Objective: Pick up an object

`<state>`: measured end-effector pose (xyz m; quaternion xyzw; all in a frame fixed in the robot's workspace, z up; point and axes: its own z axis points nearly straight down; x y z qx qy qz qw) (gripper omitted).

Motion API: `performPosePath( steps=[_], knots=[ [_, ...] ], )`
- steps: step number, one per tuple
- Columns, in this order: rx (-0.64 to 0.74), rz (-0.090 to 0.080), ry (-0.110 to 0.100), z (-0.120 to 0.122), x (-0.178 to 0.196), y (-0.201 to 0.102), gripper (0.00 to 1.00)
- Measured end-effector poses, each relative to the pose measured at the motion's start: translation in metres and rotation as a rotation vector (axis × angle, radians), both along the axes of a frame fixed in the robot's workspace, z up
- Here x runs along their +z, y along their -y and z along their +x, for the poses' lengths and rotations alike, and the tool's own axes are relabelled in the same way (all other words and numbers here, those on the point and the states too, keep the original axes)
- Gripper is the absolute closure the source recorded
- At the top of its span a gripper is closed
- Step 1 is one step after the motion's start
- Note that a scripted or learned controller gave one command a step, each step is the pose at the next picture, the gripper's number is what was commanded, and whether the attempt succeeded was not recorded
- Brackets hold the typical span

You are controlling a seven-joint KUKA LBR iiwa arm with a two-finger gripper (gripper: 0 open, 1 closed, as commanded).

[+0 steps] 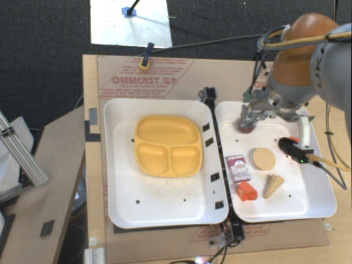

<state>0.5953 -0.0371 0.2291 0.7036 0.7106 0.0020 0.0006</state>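
We are hovering our claw [247,121] low over the right bin's [324,202] far-left corner; we cannot tell its state. The round biscuit [263,159] and card box [238,168] are lying nearer to us.

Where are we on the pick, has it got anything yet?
Nothing looks picked yet. The gripper is low at the back of the right bin, over a small dark reddish object; a grasp can't be confirmed from this angle. The round tan disc, cone, small carton and orange block lie loose. Grasping and lifting remain.
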Motion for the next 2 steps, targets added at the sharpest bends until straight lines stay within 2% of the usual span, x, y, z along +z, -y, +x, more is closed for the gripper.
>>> performPosePath(
  steps=[1,2],
  knots=[
    [0.000,0.000,-0.001,0.016,-0.011,-0.050,1.00],
    [0.000,0.001,0.001,0.033,0.003,-0.102,1.00]
  ],
)
